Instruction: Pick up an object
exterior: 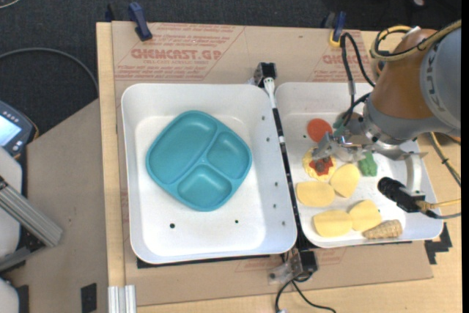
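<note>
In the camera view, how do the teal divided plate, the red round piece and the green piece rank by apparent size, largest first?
1. Teal divided plate, by far the largest.
2. Red round piece.
3. Green piece, which looks slightly smaller, though the arm partly covers it, so this ranking is unsure.

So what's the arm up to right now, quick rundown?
Gripper low in right bin, at the small red-and-yellow piece. Grasp unconfirmed. Red round piece and yellow pieces crowd close by. Teal tray alone in left bin.

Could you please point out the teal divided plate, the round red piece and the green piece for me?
teal divided plate (198,160): camera view, centre ridge.
round red piece (319,130): camera view, top face.
green piece (367,166): camera view, visible side.
</note>
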